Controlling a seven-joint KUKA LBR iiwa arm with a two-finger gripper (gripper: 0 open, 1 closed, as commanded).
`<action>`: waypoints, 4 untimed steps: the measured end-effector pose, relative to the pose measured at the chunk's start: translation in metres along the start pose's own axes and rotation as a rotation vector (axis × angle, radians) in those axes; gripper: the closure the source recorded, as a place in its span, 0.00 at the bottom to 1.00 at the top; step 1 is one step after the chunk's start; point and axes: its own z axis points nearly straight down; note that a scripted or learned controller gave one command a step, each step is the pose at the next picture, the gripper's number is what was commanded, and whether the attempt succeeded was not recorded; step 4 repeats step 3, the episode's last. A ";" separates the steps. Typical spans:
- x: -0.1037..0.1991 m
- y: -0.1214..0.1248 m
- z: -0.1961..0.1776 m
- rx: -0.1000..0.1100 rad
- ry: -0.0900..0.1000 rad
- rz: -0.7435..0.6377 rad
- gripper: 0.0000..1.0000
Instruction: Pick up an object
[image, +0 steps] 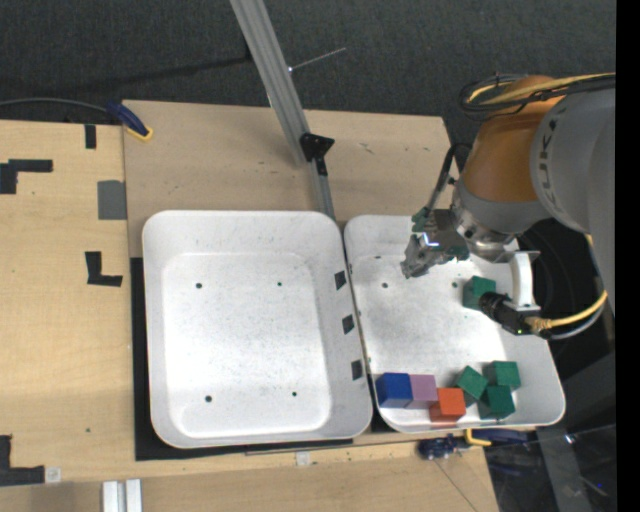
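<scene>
My gripper (418, 262) hangs over the far part of the right bin (400, 330), pointing down and to the left. I see nothing between its fingers. A green block (478, 292) lies just right of the gripper, close to the wrist. Along the bin's near edge sit a blue block (394, 389), a pale purple block (423, 388), an orange block (450, 403) and three green blocks (490, 385) bunched together.
The left bin (240, 330) stands beside the right one, with small black clips along the shared wall. A slanted metal pole (285, 90) rises behind the bins. The arm's grey body and orange band (510, 160) fill the right side.
</scene>
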 end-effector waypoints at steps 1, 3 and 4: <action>0.052 -0.014 -0.015 -0.001 0.002 -0.003 1.00; 0.169 -0.054 -0.018 0.001 0.002 -0.004 1.00; 0.169 -0.054 -0.018 0.001 0.002 -0.004 1.00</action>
